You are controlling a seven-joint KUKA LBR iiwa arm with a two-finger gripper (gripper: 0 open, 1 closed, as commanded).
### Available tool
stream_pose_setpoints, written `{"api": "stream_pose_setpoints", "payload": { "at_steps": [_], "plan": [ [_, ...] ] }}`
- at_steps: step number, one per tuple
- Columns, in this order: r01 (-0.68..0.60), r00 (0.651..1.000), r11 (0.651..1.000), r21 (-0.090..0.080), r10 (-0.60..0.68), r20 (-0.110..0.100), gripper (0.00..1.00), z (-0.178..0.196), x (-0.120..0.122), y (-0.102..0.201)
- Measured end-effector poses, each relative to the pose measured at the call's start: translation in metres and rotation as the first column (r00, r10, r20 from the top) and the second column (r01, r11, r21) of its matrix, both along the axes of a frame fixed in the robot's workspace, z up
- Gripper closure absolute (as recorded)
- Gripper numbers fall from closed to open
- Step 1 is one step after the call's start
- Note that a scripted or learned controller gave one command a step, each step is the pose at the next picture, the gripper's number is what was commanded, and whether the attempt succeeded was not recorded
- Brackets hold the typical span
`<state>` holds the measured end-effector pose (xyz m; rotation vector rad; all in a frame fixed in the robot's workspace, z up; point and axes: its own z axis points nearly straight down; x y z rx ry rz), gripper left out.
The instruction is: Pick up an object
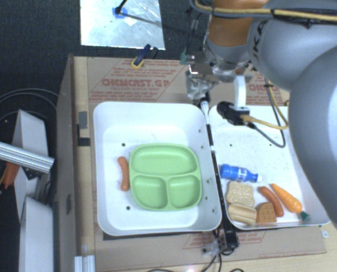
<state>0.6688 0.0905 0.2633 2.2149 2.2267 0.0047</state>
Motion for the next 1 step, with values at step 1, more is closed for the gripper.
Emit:
{"api": "stream_pose_setpoints", "payload": {
  "at_steps": [1],
  "plan": [
    [0.000,1.000,1.000,-0.001,0.000,-0.002,1.00,-0.0305,-0.0141,0.0403]
  ]
}}
